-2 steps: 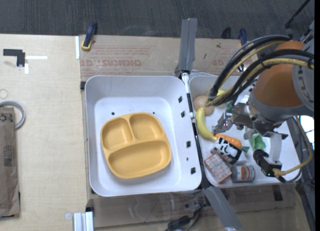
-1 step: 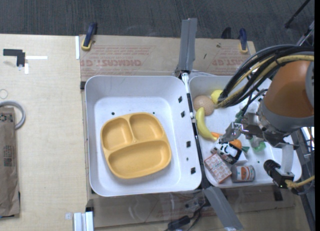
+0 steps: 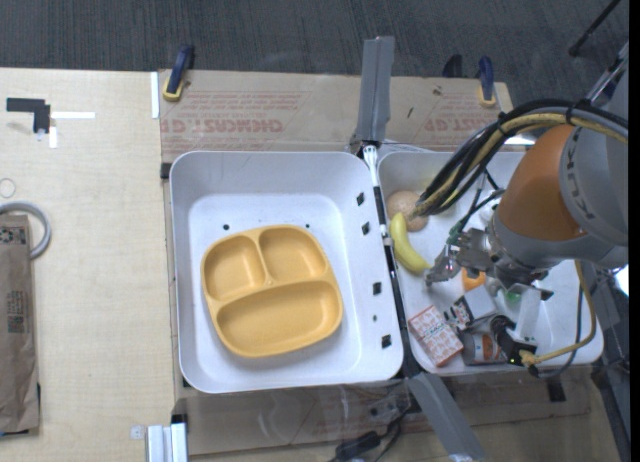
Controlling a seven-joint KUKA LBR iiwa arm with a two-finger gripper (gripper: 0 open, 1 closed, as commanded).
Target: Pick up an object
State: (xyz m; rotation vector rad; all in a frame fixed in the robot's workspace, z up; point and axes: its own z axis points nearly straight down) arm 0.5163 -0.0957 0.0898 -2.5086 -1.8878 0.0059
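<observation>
Camera view: we see arm low in right bin (image 3: 590, 342), gripper (image 3: 478, 272) among clutter, banana (image 3: 405, 245) just beside, small box (image 3: 433, 335) near. Whether it is open or closed, we cannot tell. Nothing lifted; we judge pick not yet done. Left bin (image 3: 190, 280) holds yellow tray (image 3: 270, 290).

My arm (image 3: 590, 190) is smooth grey metal with rounded joints, and a wide orange band (image 3: 535, 195) wraps it above the wrist. A bundle of black and yellow cables (image 3: 470, 165) loops off me in arcs. Below the band sits a cluster of dark and silvery fittings (image 3: 500, 260)
</observation>
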